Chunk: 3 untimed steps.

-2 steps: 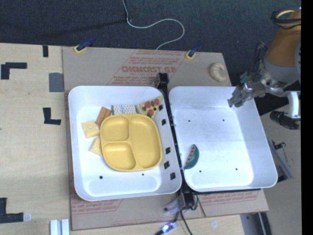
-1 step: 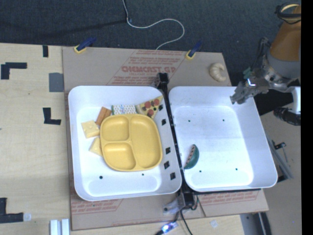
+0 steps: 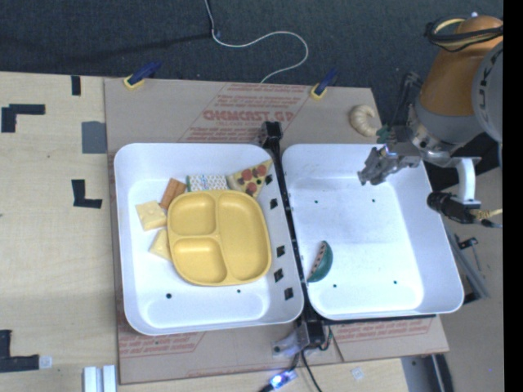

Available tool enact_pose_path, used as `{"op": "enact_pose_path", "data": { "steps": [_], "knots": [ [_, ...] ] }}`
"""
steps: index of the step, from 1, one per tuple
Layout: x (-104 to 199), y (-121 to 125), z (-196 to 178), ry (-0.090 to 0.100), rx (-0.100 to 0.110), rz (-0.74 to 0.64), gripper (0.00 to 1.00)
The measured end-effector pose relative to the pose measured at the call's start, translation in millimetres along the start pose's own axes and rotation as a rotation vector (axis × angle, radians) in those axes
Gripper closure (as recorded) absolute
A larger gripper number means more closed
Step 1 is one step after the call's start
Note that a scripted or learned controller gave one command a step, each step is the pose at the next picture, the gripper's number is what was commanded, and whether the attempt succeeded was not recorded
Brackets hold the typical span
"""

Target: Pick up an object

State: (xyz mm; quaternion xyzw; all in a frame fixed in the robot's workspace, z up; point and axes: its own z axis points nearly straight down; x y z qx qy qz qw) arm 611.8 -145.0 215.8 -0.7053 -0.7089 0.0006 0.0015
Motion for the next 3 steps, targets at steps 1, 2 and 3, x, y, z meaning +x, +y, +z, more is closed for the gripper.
{"op": "enact_pose_path", "data": {
  "steps": [1, 2, 3],
  "knots": [
    [58.2, -16.0, 0.0, 0.001, 0.0, -0.001, 1.0],
    [103.8, -33.8, 0.1, 0.0, 0.001, 0.001, 1.0],
    [130.5, -69.3, -1.5, -0.001, 0.002, 0.003, 1.0]
  ]
}}
